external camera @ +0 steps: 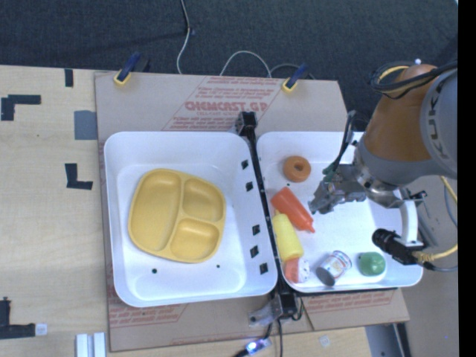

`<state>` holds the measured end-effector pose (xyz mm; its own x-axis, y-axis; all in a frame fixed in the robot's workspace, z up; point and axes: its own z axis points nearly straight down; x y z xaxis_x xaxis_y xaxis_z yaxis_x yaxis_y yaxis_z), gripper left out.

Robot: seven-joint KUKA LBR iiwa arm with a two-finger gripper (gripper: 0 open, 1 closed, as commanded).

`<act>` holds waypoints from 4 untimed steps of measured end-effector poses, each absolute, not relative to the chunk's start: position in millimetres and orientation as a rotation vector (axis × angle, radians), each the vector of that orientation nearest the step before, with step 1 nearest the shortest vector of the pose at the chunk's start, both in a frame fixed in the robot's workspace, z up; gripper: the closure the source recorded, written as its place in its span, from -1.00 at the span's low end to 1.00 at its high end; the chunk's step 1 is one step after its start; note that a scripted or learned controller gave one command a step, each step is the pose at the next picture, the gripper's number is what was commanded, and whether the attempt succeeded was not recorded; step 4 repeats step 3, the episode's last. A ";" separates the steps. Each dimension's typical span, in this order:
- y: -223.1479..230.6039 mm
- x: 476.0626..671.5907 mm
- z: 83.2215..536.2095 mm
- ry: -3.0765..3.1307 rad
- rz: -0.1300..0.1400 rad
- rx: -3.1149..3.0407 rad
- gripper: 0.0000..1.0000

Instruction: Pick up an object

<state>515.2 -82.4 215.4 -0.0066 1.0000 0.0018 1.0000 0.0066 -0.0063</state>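
The can [334,266] and green ball [371,263] lie nearest; the gripper [324,199], jaw state untellable, should descend squarely beside the carrot [291,208].

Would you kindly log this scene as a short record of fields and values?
left bin: yellow divided tray
right bin: brown donut, orange carrot, yellow corn cob, small tin can, green round object
end effector: low over right bin, just right of carrot
grasp: nothing visibly held
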 end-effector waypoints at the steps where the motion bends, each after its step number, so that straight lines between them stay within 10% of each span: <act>1: -37.3 536.1 222.3 -2.226 0.003 -2.211 1.00; 4: 55.5 571.9 227.1 -2.226 0.005 -2.212 1.00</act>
